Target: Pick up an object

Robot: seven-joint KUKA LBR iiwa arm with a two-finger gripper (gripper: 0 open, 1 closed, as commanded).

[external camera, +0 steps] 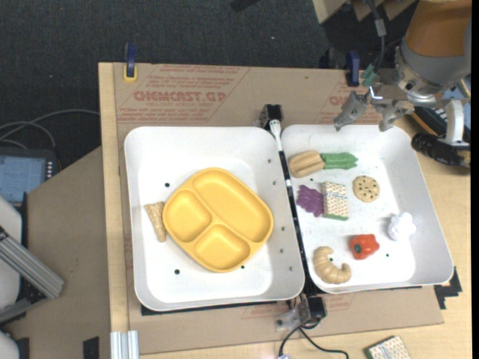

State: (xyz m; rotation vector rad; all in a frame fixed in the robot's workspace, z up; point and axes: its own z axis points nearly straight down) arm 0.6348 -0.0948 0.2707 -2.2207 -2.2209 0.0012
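My jaws [369, 114]: spread wide, nothing between them | position: over right bin [426, 200] rim, 12 o'clock of cookie [366, 188] | bread roll [305, 163]: 8 o'clock of me.

Even, bright overhead light from my feed; the white bins [224, 144] read clean with only mild glare, and shadows under the toys are short and soft. Below the gripper [368, 114] focus is sharp; the arm above it looks slightly soft.

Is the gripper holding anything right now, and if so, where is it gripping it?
Nothing is held. The gripper hangs open above the right bin's far edge, with nothing between its fingers.
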